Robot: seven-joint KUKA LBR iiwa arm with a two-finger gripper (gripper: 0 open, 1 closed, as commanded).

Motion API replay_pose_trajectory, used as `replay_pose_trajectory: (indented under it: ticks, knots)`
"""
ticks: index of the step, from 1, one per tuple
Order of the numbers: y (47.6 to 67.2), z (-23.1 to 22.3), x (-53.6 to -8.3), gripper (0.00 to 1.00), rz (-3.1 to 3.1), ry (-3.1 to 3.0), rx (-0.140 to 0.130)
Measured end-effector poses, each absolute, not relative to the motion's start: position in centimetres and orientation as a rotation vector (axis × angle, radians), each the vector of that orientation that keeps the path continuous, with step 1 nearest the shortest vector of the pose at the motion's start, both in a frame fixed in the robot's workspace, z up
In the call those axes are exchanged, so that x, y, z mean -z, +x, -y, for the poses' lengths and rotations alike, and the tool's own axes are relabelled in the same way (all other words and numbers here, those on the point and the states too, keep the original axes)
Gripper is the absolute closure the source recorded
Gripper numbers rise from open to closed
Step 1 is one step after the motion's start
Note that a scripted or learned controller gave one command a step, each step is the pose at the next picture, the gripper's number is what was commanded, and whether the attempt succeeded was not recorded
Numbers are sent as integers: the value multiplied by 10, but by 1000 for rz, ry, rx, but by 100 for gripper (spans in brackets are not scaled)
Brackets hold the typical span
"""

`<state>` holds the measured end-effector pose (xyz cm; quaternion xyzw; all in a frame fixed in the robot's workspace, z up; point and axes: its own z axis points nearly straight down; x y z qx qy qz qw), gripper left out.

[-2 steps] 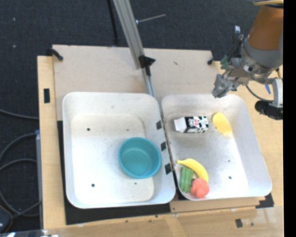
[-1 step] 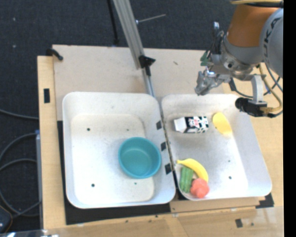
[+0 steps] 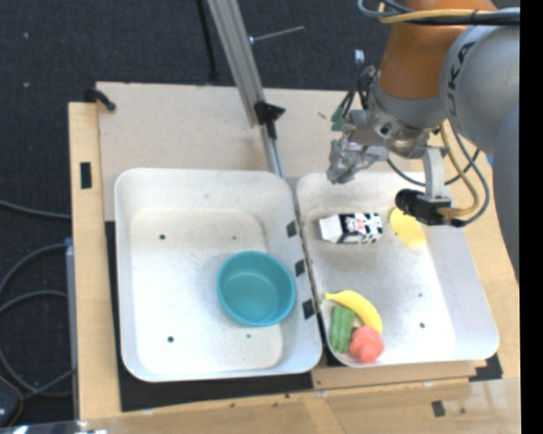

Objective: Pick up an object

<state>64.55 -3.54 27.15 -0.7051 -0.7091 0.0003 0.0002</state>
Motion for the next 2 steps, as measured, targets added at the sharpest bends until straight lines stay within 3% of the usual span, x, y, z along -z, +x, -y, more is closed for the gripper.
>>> replay_pose_trajectory:
  ticks: [2]
  knots:
    - [651,-75,-244,100,2227,-2213,-3]
